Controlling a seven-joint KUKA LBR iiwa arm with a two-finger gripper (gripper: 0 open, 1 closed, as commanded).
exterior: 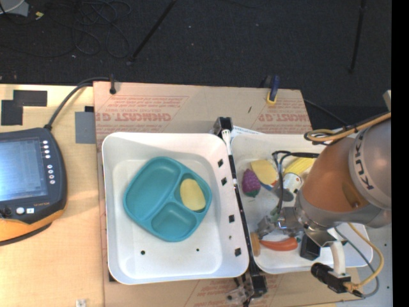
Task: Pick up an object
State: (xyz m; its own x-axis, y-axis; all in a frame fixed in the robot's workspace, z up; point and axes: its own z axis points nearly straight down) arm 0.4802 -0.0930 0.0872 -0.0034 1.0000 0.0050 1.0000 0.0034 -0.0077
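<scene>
The arm reaches in from three o'clock, gripper low in the right bin; finger state cannot be told. The red object lies lengthwise three-to-nine.

Toys crowd the right bin; left bin lies open around teal tray.

Dark cabled floor behind wooden bench

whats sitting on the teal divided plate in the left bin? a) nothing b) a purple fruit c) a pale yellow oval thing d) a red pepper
c: a pale yellow oval thing lies in one compartment of the teal plate in the left bin.
</scene>
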